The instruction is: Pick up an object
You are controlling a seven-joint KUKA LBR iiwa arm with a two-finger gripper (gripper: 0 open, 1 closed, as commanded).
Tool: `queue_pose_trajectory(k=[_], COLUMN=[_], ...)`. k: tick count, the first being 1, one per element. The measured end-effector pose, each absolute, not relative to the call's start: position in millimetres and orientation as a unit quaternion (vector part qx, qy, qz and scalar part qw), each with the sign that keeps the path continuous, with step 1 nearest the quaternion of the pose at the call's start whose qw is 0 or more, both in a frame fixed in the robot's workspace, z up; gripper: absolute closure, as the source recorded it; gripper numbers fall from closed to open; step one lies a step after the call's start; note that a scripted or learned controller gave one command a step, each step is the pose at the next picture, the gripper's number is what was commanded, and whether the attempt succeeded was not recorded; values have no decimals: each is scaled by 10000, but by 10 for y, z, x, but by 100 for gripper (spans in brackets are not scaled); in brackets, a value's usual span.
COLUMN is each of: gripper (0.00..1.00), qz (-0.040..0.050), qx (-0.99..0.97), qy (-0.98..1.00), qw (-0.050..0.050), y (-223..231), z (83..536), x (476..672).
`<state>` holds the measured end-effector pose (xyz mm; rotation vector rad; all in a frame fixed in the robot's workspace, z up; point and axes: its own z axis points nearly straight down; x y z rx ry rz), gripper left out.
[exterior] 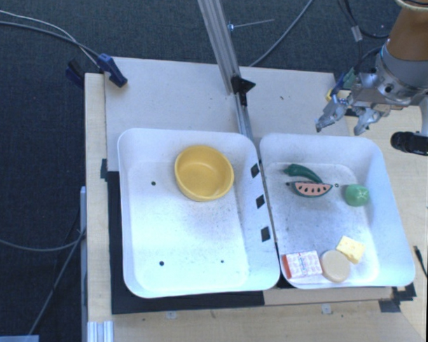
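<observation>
Hanging spread apart and empty past the right bin (382, 162), ready for descending to the watermelon slice (311, 188) below the jaws.

yellow bowl (203, 173), watermelon slice (311, 188), raised pincer (345, 118)

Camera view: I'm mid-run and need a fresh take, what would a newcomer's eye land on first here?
Probably the yellow bowl, alone near the back of the left bin. Next, the small cluster in the right bin: a watermelon slice with a green ball beside it, and a pale round piece at the front. The gripper hangs open above the right bin's back edge, holding nothing.
</observation>
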<state>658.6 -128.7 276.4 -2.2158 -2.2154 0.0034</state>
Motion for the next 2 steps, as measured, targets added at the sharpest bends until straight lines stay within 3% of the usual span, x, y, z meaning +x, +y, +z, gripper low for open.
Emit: queue_pose_trajectory(k=[2], gripper=[0], qz=[40], qx=[-7061], qy=[-7080], qw=[69], y=[-1178], z=[1690], x=[6651])
